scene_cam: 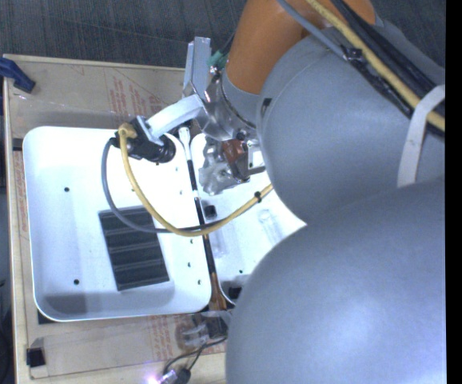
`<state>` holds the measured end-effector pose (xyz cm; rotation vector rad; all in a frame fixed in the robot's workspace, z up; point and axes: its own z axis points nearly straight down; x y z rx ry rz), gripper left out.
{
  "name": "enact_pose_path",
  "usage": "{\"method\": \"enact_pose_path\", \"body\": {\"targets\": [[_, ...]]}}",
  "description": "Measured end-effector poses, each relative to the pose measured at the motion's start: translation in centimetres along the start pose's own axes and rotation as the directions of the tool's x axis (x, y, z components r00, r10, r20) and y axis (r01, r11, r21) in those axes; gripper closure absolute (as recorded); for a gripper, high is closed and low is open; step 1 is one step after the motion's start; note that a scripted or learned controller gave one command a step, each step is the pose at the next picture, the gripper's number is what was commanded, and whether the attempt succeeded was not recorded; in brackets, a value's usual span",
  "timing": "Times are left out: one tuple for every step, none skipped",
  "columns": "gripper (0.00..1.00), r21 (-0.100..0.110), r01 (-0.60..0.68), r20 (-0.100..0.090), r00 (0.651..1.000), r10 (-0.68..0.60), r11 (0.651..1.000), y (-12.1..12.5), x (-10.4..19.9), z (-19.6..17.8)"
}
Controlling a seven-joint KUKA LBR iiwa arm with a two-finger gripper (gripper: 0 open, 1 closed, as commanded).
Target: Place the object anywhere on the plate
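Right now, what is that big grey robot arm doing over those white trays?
The grey robot arm leans in from the right over two white bins. Its gripper hangs near the seam between them. The left bin has a dark ribbed plate lying in it. The arm covers most of the right bin, so I can't tell if it holds anything.

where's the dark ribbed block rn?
The dark ribbed block lies flat in the left white bin, toward its lower middle in the camera view, just below the looping black and yellow cables, left of the divider.
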<state>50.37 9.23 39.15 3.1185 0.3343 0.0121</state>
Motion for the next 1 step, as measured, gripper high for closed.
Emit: {"method": "enact_pose_path", "body": {"targets": [[1.00,0.012,0.147,0.014,0.989,-0.147,0.989,3.80,-3.75,6.32]]}}
